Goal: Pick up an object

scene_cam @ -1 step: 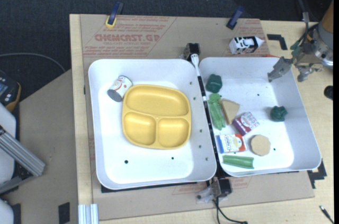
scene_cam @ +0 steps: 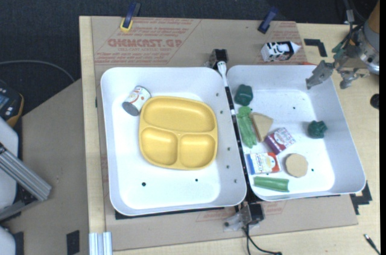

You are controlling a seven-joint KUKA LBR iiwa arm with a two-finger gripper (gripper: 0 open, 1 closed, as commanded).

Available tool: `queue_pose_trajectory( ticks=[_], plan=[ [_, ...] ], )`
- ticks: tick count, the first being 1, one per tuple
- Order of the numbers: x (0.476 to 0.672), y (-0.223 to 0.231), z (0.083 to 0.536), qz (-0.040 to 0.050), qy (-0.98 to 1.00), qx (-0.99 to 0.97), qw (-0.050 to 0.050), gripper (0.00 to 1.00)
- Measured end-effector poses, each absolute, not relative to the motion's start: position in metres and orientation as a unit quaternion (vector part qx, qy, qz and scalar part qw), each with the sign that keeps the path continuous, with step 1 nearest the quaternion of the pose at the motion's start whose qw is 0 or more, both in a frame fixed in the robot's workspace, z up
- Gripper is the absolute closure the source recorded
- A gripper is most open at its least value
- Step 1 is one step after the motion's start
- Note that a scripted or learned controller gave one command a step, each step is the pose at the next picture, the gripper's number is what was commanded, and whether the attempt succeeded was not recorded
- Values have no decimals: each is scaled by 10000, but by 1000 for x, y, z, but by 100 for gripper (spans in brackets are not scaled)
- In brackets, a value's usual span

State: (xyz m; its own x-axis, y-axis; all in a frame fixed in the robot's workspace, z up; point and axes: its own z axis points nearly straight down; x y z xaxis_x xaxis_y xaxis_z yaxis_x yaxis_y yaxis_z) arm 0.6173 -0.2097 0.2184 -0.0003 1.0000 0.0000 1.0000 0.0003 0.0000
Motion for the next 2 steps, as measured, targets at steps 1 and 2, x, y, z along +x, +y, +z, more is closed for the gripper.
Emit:
queue_pose_trajectory(
  ticks=[1, 2],
  plan=[
    [611, -207, 174, -14, 7071, 7071, -27, 0],
    [619, -209, 115, -15, 7077, 7066, -27, 0]
  ],
)
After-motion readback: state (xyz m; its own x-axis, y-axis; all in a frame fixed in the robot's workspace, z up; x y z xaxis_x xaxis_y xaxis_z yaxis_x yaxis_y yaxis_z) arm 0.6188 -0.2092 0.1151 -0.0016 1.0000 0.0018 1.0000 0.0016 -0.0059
